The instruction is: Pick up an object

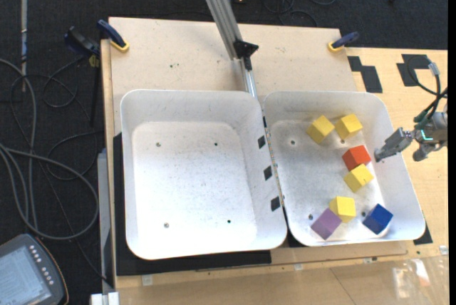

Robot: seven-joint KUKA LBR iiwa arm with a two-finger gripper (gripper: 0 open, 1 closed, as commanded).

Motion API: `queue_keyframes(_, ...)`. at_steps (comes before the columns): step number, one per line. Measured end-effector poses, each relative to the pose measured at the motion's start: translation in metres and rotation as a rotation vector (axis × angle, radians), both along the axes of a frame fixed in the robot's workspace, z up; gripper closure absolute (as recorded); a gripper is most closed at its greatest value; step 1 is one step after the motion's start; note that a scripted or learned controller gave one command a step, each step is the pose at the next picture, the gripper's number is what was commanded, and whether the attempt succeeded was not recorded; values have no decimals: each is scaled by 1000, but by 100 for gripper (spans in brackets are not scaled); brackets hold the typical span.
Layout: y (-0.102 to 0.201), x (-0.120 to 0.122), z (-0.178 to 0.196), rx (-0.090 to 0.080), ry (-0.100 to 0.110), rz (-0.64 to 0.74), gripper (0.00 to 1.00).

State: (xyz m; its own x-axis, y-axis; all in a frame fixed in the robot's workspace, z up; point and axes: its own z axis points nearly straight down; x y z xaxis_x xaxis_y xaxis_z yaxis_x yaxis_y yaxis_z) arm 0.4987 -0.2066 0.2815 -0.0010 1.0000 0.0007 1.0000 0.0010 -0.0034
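I log the gripper (393, 145) over the right bin's (401, 186) right edge near the red cube (356, 154), finger state seemingly indiscernible, left bin (135, 175) offering open room.

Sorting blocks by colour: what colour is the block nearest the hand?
Red, seen in the camera view.

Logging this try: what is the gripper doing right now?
Gripper: at the right bin's right rim, beside the red cube; nothing seen between its fingers; open or shut cannot be told.

The pincer (390, 147) is too small to read; arm cropped.
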Motion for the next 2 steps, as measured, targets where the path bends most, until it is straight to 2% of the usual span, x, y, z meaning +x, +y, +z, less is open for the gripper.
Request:
queue_keyframes(1,0,1,2,-1,-4,0,0)
queue_keyframes(2,5,3,-42,0,1,-1,0)
